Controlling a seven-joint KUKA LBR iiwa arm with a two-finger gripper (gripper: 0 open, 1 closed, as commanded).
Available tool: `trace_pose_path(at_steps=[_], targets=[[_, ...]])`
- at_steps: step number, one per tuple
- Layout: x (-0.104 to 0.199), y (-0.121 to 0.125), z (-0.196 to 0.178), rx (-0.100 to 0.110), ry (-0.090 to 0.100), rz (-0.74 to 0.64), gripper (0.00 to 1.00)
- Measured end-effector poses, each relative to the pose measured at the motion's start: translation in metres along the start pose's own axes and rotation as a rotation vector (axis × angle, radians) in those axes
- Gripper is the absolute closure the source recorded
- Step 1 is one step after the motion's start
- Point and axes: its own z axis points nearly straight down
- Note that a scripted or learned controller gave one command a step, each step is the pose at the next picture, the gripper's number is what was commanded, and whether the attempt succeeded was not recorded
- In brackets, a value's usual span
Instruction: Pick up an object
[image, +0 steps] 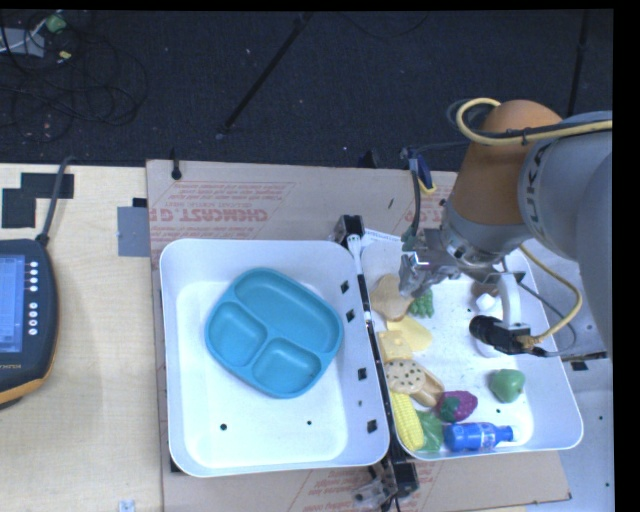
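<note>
Right white bin (572, 425), near end: blue plastic bottle (478, 436) lying on its side, just beside a yellow toy corn cob (405, 418). Purple toy vegetable (456, 405) and green toy pepper (507, 384) lie just beyond.

Mid bin: tan dotted cracker (405, 375), pale yellow wedge (405, 340). Level with these, the left white bin (185, 400) holds a blue three-compartment plate (272, 330), not involved.

Far end: tan round disc (388, 296) close beside a small green leafy toy (422, 304). The gripper (412, 280) sits low over that pair; the green toy is the likelier target.

Cannot tell whether the gripper is released or clenched; nothing seen held.

Step judged: descent onto the pick. To do it well:
- Centre on the green toy alone.
- Keep off the disc and the nearby bin wall.
- Close only once fully down.
- Lift straight.
</note>
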Motion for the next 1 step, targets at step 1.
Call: trace_pose_path(at_steps=[1], targets=[[-0.0029,-0.003,0.0064,0.011,-0.001,0.005,0.0]])
